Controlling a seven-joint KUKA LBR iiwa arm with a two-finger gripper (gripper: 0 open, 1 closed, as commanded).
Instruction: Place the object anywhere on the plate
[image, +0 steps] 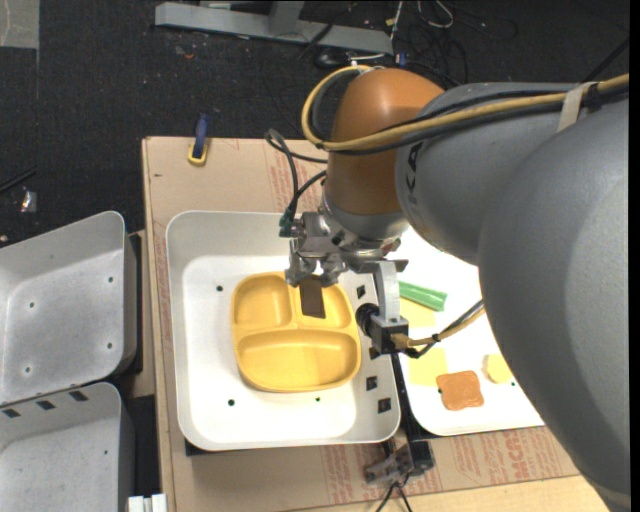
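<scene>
The dark brown object (313, 300) hangs pinched in my gripper (311, 281) at frame center, right over the yellow plate (296, 360) in the left bin (200, 330), so I'd say it's release time, next move prob just open up w/o drifting.

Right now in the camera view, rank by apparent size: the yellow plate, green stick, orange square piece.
1. Yellow plate, clearly largest.
2. Orange square piece and green stick: look close in size, so unranked.
</scene>
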